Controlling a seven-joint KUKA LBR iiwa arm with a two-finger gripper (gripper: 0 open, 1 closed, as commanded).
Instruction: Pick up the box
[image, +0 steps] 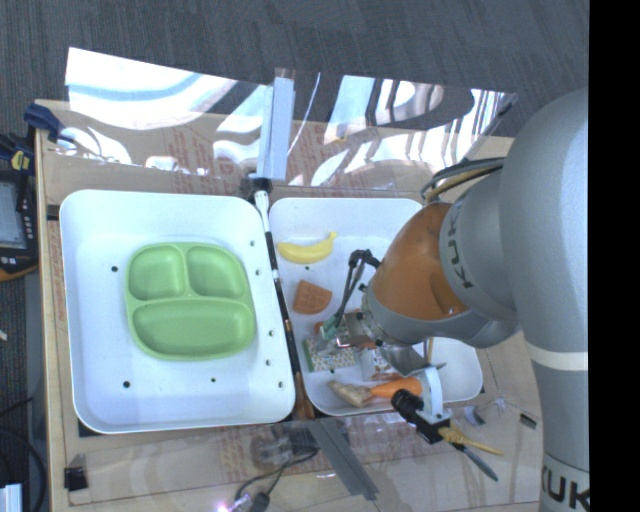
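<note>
Reading "KU" on the arm (560, 300) — gripper (345, 345) over the box (325, 350), grip state indiscernible.

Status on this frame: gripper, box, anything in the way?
Gripper low in the right bin, fingers hidden. Box not clearly identifiable under the arm. Banana and orange wedge close by.

- The tabletop (150, 170) is pale wood, its bare strip along the far side covered by a clear sheet that throws back bright white and blue glare.
- Beyond it, the floor (300, 40) is dark grey with a fine woven texture.
- A dark device with a screen (15, 220) sits at the left edge, just beside the tabletop.
- Clear plastic and grey fittings (330, 450) lie along the near edge.
- Light is bright and even, with soft shadows.
</note>
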